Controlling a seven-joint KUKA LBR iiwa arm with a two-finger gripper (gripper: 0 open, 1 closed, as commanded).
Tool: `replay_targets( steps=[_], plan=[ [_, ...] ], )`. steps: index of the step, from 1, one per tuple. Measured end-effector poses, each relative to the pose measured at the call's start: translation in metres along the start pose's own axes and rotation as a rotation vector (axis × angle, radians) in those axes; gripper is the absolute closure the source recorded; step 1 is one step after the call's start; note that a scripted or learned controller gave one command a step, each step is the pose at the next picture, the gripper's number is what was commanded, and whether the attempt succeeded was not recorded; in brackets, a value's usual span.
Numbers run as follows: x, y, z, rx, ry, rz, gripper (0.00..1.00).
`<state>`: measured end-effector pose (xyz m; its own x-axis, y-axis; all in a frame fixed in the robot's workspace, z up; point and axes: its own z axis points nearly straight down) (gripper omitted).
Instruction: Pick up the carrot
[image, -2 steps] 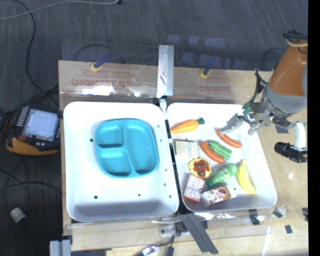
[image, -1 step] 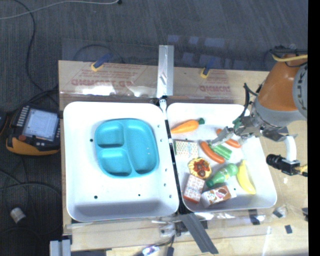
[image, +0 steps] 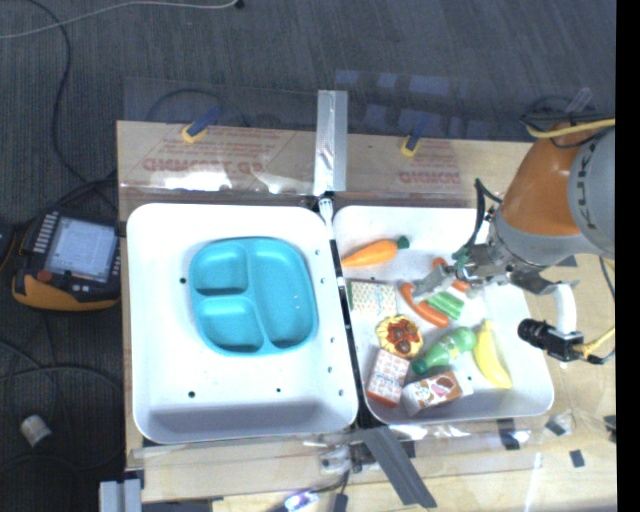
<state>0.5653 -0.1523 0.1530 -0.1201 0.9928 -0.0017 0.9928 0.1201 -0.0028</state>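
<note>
The carrot, orange with a green stem end, lies on its side at the back left of the right bin, close to the divider. My gripper hangs low over the middle of that bin, to the right of the carrot and a little nearer the front, apart from it. It is right above the upper end of a red-orange pepper-like toy. The orange-banded wrist rises behind it to the right.
The right bin also holds a patterned card, a pizza toy, a green vegetable, a banana and two small boxes. The left bin holds a blue divided plate.
</note>
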Motion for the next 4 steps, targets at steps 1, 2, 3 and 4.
replay_targets(
  steps=[1,2,3,4],
  plan=[
    [-0.009,0.019,-0.014,-0.002,0.003,-0.021,0.00],
    [0.001,0.018,0.007,0.000,0.000,-0.041,0.00],
    [0.021,0.034,-0.002,-0.001,0.002,-0.079,0.00],
    [0.021,0.034,-0.002,-0.001,0.003,-0.079,0.00]
  ],
)
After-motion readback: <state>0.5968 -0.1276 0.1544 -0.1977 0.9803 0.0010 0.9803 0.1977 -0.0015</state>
